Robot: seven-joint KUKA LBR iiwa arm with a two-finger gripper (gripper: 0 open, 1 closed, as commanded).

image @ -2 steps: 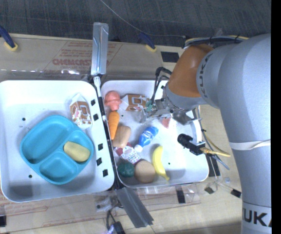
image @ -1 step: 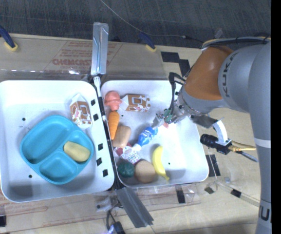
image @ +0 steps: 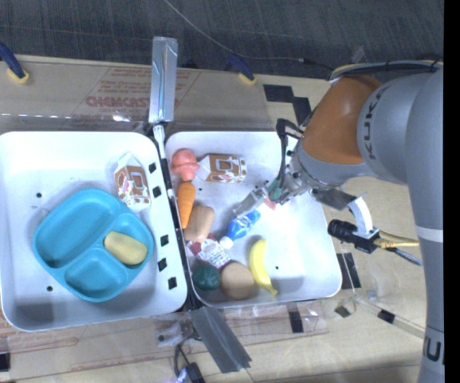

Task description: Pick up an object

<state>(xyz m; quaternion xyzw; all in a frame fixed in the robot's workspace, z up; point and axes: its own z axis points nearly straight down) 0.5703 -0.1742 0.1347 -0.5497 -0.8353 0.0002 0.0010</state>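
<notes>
My gripper (image: 251, 203) reaches down into the right bin (image: 317, 250) from the right, over its middle. Just below its tip lies a small blue and white bottle (image: 241, 224). A brown and white carton (image: 224, 167) lies at the back of that bin, to the gripper's upper left. Along the bin's left side are a pink toy (image: 184, 162), an orange carrot (image: 186, 200) and a tan roll (image: 202, 222). At the front lie a yellow banana (image: 260, 266), a tan egg-shaped thing (image: 237, 278), a dark green ball (image: 207, 278) and a red and white packet (image: 214, 251).
The left bin (image: 14, 174) holds a blue divided plate (image: 78, 246) with a yellow lump (image: 126, 247) in it, and a second small carton (image: 132, 183) by the divider. The grey arm (image: 389, 134) hangs over the right bin's right rim.
</notes>
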